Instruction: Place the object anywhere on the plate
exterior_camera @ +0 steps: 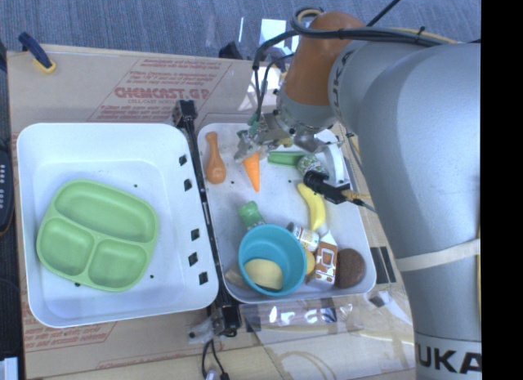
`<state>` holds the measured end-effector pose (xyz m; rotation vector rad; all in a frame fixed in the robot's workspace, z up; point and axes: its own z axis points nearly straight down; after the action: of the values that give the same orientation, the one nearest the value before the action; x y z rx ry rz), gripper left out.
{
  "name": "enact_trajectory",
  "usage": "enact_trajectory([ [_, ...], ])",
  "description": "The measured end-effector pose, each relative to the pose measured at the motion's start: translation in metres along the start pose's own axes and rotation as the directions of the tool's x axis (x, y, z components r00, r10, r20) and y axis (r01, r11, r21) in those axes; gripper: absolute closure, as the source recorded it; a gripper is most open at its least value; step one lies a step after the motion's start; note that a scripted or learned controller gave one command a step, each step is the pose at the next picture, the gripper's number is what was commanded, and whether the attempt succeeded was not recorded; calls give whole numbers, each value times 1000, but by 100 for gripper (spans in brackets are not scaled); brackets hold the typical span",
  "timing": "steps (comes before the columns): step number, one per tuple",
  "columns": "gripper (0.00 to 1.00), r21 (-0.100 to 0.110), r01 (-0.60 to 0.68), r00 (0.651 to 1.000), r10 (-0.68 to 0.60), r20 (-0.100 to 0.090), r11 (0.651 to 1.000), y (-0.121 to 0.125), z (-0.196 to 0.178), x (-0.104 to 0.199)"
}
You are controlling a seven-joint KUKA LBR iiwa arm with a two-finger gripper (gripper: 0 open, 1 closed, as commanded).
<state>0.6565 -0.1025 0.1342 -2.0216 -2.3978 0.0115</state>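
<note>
A light green divided plate (98, 234) lies in the left white bin (49, 145). My gripper (255, 140) hangs low over the far end of the right bin (359, 223), just above the top of an orange carrot (253, 172). The carrot lies on the bin floor, pointing toward the front. Just to its left lies an orange gourd-shaped toy (214, 158). The wrist and cables cover much of the gripper.
Also in the right bin are a banana (314, 205), a green vegetable (286, 158), a small green item (249, 213), a blue bowl (271, 257) holding a yellow piece, a juice carton (324, 262) and a brown round fruit (350, 267). The grey arm (409, 125) spans the right side.
</note>
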Motion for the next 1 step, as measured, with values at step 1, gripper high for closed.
enact_trajectory([
  [1, 100, -4, 138, 990, -138, 0, 990, -51, -59, 45],
])
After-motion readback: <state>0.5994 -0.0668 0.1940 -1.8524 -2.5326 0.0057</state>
